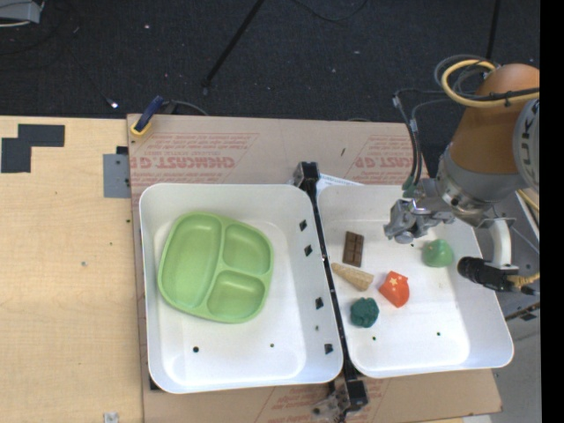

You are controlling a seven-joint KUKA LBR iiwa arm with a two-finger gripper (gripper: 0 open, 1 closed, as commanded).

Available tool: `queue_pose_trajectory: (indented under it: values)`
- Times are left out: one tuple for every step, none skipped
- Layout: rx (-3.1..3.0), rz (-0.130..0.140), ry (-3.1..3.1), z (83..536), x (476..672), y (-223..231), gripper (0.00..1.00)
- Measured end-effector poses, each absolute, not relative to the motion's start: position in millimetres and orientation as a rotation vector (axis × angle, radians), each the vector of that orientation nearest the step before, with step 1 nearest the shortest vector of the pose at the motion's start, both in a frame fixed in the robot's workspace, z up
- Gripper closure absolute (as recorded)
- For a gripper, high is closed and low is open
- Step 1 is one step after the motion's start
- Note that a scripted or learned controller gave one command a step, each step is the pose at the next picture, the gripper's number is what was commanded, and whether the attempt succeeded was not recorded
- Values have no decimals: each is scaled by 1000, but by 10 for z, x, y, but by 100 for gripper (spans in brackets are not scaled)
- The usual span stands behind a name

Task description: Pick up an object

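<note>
You are looking down on a surface (70,236) carrying two shallow white bins side by side. The left bin (176,359) is holding a green divided plate (216,267), lying flat with its three compartments up. The right bin (458,342) is holding the loose pieces you may choose from: a brown bar (353,248), a tan wedge (352,277) just below it, a dark green lump (364,312), an orange-red block (395,289) and a pale green lump (437,255).

The arm (493,139) is reaching in from the right, and its claw (407,223) is hanging over the upper part of the right bin, between the brown bar and the pale green lump. Nothing is showing in its grip, and how wide it is standing you cannot tell from this slanted angle.

The pieces are lying spread apart rather than heaped, which is likely giving the claw room to come down around any one of them. The pale green lump is sitting nearest, just beside the claw, so it is looking like the likeliest target. No pick is yet made.
</note>
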State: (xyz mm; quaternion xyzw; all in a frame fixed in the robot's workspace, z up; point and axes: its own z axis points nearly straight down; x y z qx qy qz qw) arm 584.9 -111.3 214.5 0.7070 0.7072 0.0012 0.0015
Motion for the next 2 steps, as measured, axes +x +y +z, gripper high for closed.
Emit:
queue_pose_trajectory:
  values:
    - [2222,0,2221,2244,5849,-1118,100]
    - [2219,1,2225,2323,5726,-684,100]
